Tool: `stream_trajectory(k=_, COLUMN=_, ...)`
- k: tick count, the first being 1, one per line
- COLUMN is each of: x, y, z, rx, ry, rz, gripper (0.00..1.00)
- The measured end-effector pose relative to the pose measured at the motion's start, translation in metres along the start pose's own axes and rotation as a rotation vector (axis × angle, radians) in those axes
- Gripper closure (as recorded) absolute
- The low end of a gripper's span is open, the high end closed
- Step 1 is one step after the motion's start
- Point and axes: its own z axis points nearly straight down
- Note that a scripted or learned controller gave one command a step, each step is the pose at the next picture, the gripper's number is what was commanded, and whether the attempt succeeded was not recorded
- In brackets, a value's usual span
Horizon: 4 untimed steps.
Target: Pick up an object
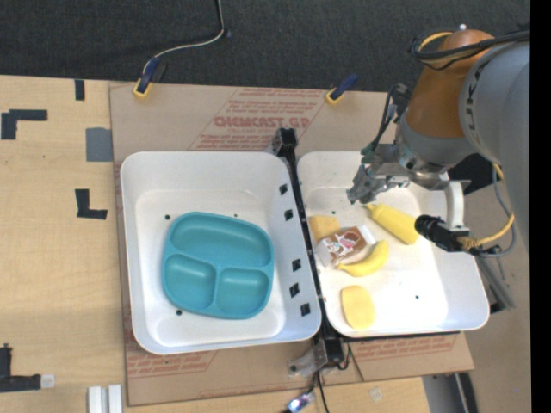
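Gripper (362, 192) over right bin (448, 304), cardboard (250, 123) print (red, unreadable)

Red printing runs across the far part of the cardboard sheet (258, 119) that lies under both bins. It sits upside down to the camera and is too faint and small to read with certainty. Further red print shows on the near edge of the same sheet, below the right bin; illegible. A small packet (343, 244) in the right bin carries a red and white label; its wording cannot be made out. No other legible marking found.
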Motion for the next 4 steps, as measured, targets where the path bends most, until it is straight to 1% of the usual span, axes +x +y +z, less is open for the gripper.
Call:
stream_trajectory(k=1, x=0.015, y=-0.075, z=0.024, rx=0.025, ry=0.004, rz=0.010, gripper=1.00)
stream_trajectory(k=2, x=0.064, y=-0.112, z=0.022, rx=0.022, ry=0.004, rz=0.005, gripper=1.00)
stream_trajectory(k=3, x=0.120, y=-0.069, z=0.023, rx=0.016, ry=0.004, rz=0.001, gripper=1.00)
stream_trajectory(k=4, x=0.110, y=-0.111, z=-0.002, rx=0.020, ry=0.003, rz=0.009, gripper=1.00)
